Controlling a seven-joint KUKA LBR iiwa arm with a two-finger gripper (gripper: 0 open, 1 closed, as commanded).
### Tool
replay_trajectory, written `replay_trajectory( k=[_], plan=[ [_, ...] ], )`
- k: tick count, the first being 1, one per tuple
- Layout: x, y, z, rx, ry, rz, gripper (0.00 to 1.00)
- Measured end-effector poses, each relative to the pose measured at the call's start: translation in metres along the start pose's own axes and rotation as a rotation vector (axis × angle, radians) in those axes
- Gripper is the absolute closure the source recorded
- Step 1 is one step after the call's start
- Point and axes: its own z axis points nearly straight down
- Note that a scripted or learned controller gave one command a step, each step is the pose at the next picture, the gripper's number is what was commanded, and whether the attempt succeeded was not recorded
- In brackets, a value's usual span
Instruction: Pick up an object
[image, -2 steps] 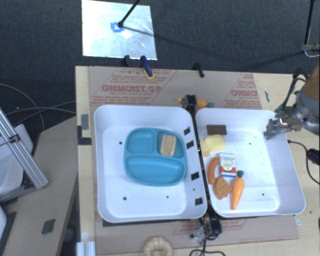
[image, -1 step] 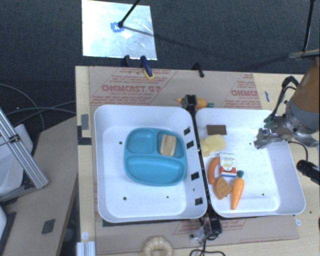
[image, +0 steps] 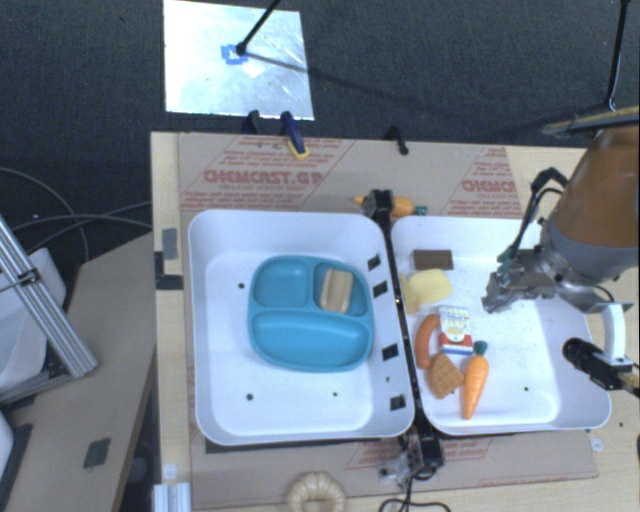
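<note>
Dark carpet surrounds the bench, with two white bins (image: 300, 225) mid-frame. Left bin has a blue divided plate (image: 300, 330) holding a tan block (image: 336, 291). Right bin's toys sit along its left side: brown block (image: 433, 260), yellow chunk (image: 428, 289), sausage (image: 427, 339), little carton (image: 456, 330), waffle (image: 444, 376), carrot (image: 475, 379). Gripper (image: 503, 291) hovers right of them (can't tell its finger state, too blurry).

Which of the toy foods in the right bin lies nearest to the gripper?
The pale yellow cheese-like block lies nearest the gripper; the brown chocolate-like slab is slightly further away, and the orange carrot lies lower down.
</note>
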Motion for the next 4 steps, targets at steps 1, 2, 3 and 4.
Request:
replay_trajectory(
  k=[1,2,3,4],
  plan=[
    [0.0319,-0.0185,-0.0122,-0.001,0.001,-0.001,1.00],
    [0.0321,-0.0179,-0.0117,-0.001,0.000,0.001,1.00],
    [0.0263,-0.0235,-0.0103,-0.001,-0.001,0.005,1.00],
    [0.0335,-0.0220,-0.0116,-0.002,0.000,0.001,1.00]
  ],
)
